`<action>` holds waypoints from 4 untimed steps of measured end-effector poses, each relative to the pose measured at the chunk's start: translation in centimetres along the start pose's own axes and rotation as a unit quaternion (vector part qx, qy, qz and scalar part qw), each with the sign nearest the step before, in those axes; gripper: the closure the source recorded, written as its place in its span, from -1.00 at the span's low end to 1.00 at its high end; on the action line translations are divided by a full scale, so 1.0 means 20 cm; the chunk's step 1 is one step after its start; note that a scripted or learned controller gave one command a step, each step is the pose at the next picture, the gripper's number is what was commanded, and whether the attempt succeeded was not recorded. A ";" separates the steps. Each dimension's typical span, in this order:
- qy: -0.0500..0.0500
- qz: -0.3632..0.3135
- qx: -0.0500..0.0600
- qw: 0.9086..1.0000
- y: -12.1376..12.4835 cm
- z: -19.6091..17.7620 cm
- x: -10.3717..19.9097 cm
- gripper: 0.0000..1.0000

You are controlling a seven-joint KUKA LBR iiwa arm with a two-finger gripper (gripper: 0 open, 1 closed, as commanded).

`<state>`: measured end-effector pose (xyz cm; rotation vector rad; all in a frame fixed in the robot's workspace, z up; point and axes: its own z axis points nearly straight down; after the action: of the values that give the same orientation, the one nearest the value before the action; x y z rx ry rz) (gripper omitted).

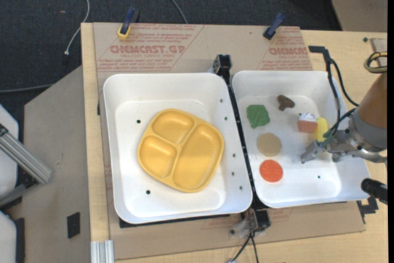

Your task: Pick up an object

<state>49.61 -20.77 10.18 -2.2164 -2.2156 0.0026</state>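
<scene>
The two-finger gripper hovers low by the right bin's right edge; whether its fingers are spread or closed is hard to tell. Just beside it lies a small pink-and-white block. A yellow sectioned plastic plate fills the left bin.

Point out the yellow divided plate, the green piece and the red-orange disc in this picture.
yellow divided plate (180,149): camera view, left bin, on the ridge where its compartments meet.
green piece (258,115): camera view, right bin, on its middle.
red-orange disc (271,170): camera view, right bin, on its flat top.
</scene>
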 end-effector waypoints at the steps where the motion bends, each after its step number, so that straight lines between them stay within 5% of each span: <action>1: 0.000 0.000 -0.001 1.000 0.00 0.09 0.00 -1.00; 2: -0.001 0.000 -0.003 1.000 0.00 0.03 0.00 1.00; 4: -0.003 -0.001 -0.006 1.000 -0.04 -0.50 -0.01 1.00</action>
<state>48.87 -21.06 20.10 -2.2241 -2.2268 -0.0032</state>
